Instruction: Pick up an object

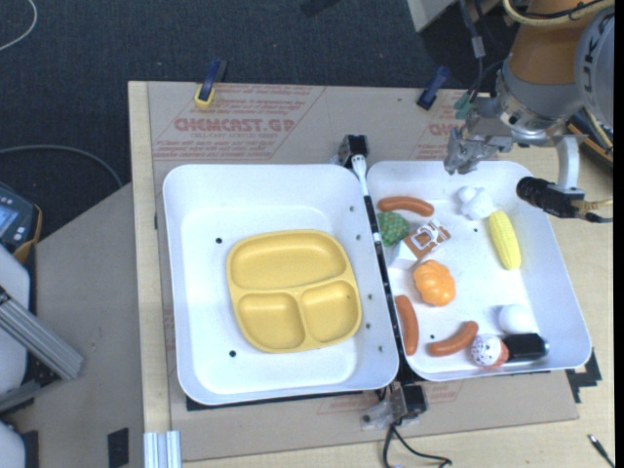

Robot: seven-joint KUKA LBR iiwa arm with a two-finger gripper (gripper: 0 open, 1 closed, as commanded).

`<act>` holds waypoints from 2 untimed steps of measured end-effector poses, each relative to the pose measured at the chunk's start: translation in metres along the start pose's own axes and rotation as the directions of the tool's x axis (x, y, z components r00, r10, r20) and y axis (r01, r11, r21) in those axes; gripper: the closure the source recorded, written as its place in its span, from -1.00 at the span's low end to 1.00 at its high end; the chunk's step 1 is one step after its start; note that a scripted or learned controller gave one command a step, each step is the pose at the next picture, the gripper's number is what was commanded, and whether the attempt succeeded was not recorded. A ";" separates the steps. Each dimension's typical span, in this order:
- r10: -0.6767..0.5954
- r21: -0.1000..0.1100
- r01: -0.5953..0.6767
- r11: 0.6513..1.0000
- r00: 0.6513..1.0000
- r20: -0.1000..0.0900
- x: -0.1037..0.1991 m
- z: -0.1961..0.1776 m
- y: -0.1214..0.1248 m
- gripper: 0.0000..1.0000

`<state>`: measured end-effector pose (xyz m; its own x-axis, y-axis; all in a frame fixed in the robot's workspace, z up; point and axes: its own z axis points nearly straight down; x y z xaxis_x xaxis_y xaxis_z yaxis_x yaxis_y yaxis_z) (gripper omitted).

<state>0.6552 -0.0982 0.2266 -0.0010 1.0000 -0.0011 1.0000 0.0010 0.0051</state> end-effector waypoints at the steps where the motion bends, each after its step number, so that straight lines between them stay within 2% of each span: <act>1: 0.004 0.010 -0.004 1.000 1.000 -0.002 0.002 0.007 -0.054 1.00; 2: 0.004 0.009 -0.004 1.000 1.000 -0.002 0.007 -0.001 -0.104 1.00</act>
<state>0.5511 -0.0918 0.2270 0.0028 1.0000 0.0012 1.0000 -0.0028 -0.0040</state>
